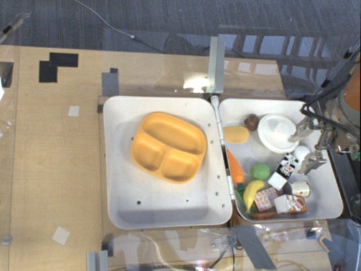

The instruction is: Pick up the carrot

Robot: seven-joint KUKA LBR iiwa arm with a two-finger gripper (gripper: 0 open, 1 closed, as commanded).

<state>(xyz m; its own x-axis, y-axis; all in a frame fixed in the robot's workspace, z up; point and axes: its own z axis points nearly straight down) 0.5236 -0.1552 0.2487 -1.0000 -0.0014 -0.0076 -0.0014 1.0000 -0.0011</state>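
The camera view gives you both shallow white bins from above, and the slim orange plastic carrot (235, 167) lies in the right-hand bin (327, 208), pressed along its left wall just beside the divider, its green end pointing toward the near corner. That spot matters: with the wall touching one side, you should judge that the jaws would need to straddle it along the wall, not across it.

The gripper (309, 147) hangs over the right part of that same bin, near the round white bowl (277, 132) and above a small black-and-white carton (289, 165); it is well apart from the carrot and nothing sits between its fingers. Whether the jaws stand wide or narrow you cannot tell from this slant (cables and linkage clutter the outline).

Close neighbours crowd the carrot: a green ball (260, 171) to its right, a yellow banana (252, 193) below that, a pale yellow lemon-like piece (236, 134) above. The orange three-compartment plastic plate (168, 147) sits alone in the left-hand bin (121, 208), likely kept as a drop-off place.

The light wooden bench (51, 168) carries black tape marks and white squares; dark grey carpet lies behind, with a thin cable trailing across it.
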